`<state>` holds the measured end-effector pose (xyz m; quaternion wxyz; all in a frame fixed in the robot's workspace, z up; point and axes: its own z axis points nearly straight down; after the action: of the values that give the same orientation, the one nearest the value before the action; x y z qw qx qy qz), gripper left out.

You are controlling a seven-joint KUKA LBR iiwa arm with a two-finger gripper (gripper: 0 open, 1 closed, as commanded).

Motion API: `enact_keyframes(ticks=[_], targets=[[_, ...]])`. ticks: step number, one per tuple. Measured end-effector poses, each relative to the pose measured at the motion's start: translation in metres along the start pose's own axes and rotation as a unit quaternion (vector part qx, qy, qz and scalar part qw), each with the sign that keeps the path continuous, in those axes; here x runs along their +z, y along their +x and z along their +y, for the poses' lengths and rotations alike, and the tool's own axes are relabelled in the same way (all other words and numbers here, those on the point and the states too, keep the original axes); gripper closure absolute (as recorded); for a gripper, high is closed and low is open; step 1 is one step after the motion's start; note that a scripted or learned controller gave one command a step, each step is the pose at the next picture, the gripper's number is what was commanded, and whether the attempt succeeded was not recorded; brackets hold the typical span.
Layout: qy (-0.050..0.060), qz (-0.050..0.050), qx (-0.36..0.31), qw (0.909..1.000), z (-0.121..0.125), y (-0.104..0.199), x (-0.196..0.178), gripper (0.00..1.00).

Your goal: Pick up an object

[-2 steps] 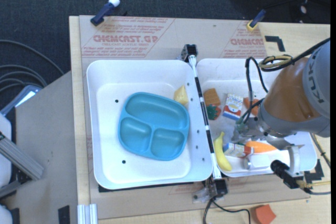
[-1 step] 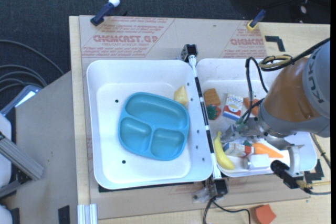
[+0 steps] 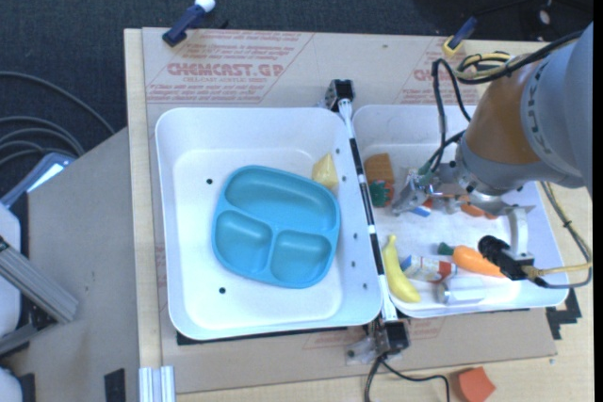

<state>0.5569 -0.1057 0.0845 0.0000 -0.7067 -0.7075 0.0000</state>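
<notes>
Over the right bin (image 3: 396,122) hangs the tool (image 3: 417,193), state untellable; the board (image 3: 283,82) apparently reads "CHEMCAST GP".

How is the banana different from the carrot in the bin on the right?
The banana is yellow; the carrot is orange. The banana bends in a curve; the carrot is straighter and narrows toward one end. The banana lies along the wall next to the other bin; the carrot lies crosswise to it. Both are long and lie flat near the front of the right bin.
</notes>
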Motion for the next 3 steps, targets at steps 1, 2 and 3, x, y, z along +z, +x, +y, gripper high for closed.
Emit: enact_keyframes(ticks=[1,2,3], targets=[[0.0,0.0,0.0,1.0,0.0,0.0,-0.01,1.0],[0.0,0.0,0.0,1.0,0.0,0.0,-0.01,0.0],[0.0,0.0,0.0,1.0,0.015,-0.025,0.0,0.0]])
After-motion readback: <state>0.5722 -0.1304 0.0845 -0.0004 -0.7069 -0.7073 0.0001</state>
